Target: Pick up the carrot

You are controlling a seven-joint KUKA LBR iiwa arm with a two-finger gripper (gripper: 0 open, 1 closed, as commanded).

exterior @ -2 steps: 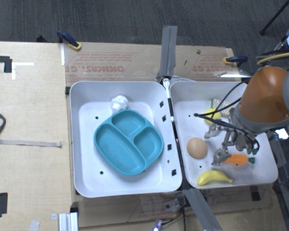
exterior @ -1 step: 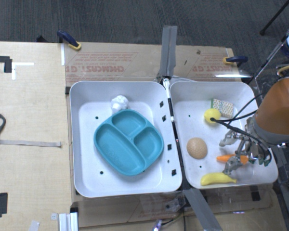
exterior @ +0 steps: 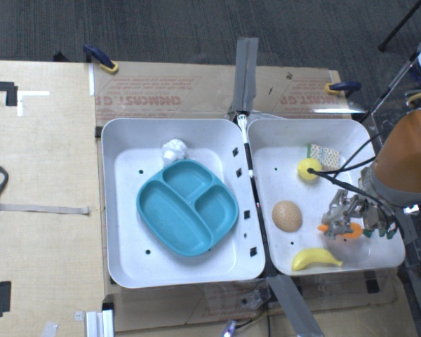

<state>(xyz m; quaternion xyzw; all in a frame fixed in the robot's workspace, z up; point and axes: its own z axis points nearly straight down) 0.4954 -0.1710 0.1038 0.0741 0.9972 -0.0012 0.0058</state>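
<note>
While the gripper [exterior: 342, 220] sits low in the right bin [exterior: 281, 140], its fingers seem clamped on the carrot [exterior: 344, 232]; banana [exterior: 316, 259] just below-left, brown ball [exterior: 287, 215] left.

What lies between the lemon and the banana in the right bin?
In the camera view, a tan egg lies between the lemon and the banana, slightly to their left.
</note>
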